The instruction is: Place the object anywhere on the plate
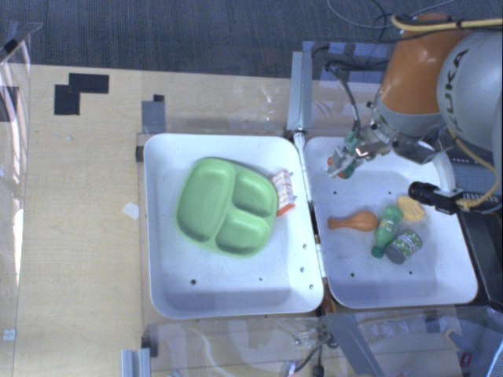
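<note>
Gripper (343, 163) sits high in right bin (440, 289), grip state unclear to me; I'd centre over drumstick (355, 222) before carrying to green plate (224, 206).

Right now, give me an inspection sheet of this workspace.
Surface: two white bins side by side, left bin and right bin, on a pale bench.
Job's things: green divided plate in the left bin, nothing on it.
Clutter: small packet beside the plate; drumstick, green bottle, can and yellow item in the right bin.
Hand: hand over the right bin's far end.
Cables: black cable on the floor behind.
Surroundings: grey carpet.
</note>
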You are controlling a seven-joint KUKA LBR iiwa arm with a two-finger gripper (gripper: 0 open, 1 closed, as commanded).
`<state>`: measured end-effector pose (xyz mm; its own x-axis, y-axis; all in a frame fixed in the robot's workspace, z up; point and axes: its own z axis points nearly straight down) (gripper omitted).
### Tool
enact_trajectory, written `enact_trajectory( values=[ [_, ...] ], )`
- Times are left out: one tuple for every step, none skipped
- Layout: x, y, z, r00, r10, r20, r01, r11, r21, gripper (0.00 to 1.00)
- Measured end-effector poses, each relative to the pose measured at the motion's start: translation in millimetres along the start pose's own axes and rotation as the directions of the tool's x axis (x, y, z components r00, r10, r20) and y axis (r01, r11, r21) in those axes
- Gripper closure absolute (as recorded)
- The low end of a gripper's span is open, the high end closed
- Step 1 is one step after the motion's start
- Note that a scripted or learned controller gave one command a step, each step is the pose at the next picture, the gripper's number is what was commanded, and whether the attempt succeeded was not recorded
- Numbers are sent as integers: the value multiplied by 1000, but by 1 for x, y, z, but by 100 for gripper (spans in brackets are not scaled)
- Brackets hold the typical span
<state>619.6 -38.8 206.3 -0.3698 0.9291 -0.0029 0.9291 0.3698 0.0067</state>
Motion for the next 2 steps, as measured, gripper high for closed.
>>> enact_trajectory(
  values=[
    [91, 24, 21, 1000, 7, -3, -7, 1000, 2, 100],
    [90, 24, 21, 1000, 8, -2, -8, 1000, 2, 0]
  ],
)
